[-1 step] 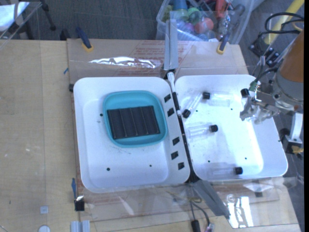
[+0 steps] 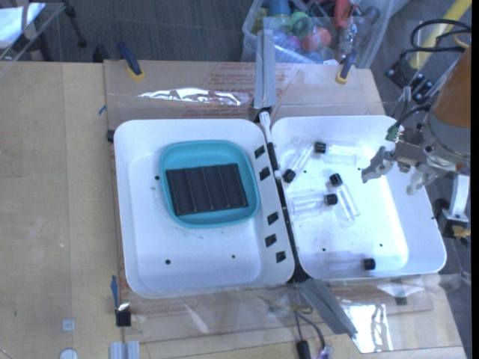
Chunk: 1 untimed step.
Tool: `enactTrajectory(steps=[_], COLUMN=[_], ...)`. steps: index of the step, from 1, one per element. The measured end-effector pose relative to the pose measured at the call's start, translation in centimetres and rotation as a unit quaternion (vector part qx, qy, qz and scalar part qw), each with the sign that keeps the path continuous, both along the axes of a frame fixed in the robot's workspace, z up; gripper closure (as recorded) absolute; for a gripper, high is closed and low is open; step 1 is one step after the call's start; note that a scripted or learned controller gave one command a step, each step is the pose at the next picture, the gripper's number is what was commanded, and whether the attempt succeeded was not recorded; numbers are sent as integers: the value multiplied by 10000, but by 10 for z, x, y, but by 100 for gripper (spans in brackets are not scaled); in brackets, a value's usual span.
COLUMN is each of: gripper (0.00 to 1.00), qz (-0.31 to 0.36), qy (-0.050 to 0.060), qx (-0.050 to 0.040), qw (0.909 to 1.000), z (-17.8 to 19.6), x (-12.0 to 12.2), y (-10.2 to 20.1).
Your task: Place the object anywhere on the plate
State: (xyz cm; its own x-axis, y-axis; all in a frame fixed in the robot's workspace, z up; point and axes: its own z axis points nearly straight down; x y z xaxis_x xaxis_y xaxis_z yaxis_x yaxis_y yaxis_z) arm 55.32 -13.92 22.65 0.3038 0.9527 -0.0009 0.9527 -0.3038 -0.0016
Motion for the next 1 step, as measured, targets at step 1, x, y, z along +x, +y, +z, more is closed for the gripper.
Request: enactTrajectory(steps=[1], gripper=[0], qz=[-523], qy=[-3], qx=[-4], qw=[9986], z=[3], x=[53], y=[-71])
